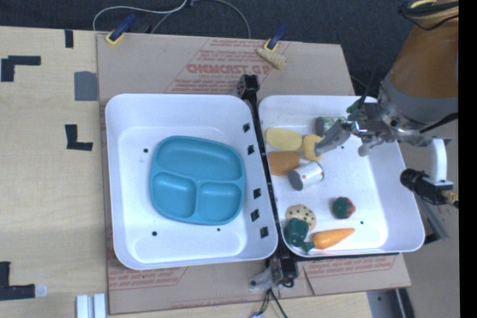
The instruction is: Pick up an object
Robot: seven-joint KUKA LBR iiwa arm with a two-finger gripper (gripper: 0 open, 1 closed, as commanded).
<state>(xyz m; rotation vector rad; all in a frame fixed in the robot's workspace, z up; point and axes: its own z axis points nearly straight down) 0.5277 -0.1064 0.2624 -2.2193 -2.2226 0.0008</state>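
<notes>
The left bin (119, 182) holds a blue divided plate (197, 180), lying flat near its middle. Just right of that bin, across the black divider, sits the right bin (395, 227). Against its left wall lie a pale yellow piece (283, 138) and, touching it below, an orange piece (282, 162). A grey cylinder (306, 175) rests just right of the orange piece. Toward the bin's near edge sit a spotted ball (300, 217), a green piece (295, 233) and a carrot (332, 238), with a small red-and-green ball (343, 208) above the carrot. The gripper (322, 139) hangs over the bin's upper part, its tip at a small yellow piece (311, 147); I cannot tell how far its fingers are parted, nor whether they grasp anything.
</notes>
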